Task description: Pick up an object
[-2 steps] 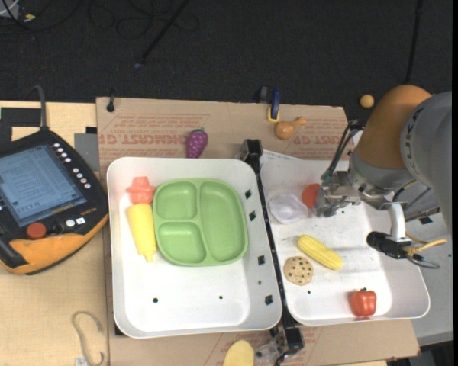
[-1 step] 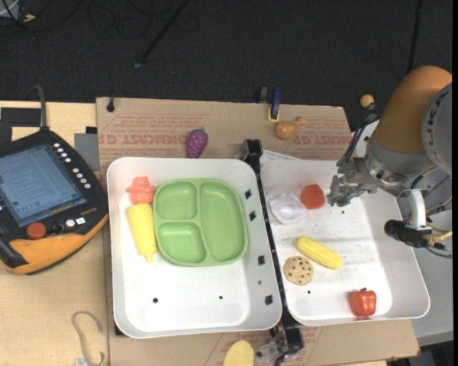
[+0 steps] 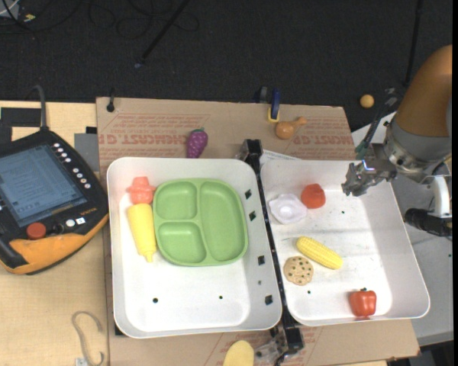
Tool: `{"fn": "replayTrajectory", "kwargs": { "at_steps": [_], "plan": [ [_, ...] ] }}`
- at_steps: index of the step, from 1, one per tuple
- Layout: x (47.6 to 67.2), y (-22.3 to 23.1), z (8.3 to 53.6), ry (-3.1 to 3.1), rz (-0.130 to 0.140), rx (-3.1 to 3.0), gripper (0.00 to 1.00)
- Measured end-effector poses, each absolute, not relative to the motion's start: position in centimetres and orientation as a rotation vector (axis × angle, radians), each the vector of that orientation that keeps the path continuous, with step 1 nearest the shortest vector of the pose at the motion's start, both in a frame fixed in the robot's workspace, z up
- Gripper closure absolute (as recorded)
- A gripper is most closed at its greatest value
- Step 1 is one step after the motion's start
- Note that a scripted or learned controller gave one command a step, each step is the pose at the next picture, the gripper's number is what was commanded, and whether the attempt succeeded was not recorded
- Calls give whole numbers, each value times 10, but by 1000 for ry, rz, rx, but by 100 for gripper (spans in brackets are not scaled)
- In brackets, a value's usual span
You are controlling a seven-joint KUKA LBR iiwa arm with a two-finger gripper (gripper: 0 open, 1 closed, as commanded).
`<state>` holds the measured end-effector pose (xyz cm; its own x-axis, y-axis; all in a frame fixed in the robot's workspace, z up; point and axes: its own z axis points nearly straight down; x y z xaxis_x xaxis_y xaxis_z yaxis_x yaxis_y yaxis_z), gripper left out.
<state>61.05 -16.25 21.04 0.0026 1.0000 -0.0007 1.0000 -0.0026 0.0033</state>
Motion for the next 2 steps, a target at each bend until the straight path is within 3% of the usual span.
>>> {"fn": "replayTrajectory", "kwargs": {
  "at_steps": [1, 2],
  "plan": [
    [610, -164, 228, 2220, 2, 2223, 100],
    [573, -133, 221, 2224, -4, 2226, 100]
  ]
}}
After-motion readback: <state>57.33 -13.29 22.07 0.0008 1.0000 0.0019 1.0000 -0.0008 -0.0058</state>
